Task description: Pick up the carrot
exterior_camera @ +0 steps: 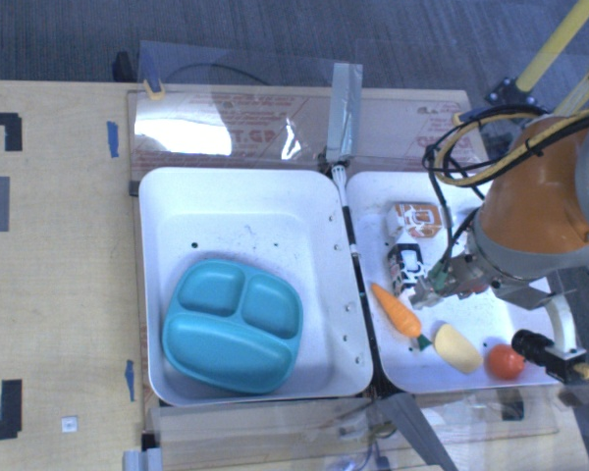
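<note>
The carrot point(397, 309), orange with a dark green stub at its lower end, lies slanted in the right bin point(530, 379) close to the divider between the bins. My gripper point(424, 292) hangs low over the right bin, just right of and slightly above the carrot's middle, touching it or nearly so. The grey wrist and orange band of the arm point(535, 209) cover the right part of that bin. Nothing shows as lifted off the bin floor.
A pale yellow piece point(455, 348) and a red tomato point(506, 362) lie near the right bin's front edge. A small orange-and-white carton point(416, 219) and a black-and-white item point(405, 264) sit behind the carrot. A blue divided plate point(236, 324) lies in the left bin point(226, 204).
</note>
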Controlling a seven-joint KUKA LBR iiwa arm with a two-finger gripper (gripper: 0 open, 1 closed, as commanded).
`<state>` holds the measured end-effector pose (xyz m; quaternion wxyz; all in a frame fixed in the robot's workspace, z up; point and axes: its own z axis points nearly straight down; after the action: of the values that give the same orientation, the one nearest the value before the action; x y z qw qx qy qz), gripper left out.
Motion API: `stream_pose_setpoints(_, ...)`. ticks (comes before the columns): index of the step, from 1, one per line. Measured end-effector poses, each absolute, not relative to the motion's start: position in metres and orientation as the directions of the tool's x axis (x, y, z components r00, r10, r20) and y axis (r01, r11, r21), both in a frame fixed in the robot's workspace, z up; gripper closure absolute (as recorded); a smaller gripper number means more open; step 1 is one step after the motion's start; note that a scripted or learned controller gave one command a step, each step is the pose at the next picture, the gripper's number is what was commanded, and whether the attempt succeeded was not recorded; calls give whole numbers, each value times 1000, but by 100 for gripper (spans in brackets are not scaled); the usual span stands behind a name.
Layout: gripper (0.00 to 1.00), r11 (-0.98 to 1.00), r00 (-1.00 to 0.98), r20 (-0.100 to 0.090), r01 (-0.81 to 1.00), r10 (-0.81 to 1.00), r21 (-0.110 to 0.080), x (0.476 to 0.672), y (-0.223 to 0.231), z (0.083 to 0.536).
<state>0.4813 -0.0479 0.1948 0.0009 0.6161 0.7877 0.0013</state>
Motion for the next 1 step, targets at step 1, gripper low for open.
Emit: stream_pose_setpoints(1,0,241,-241,0,971,971,1,481,-48,194)
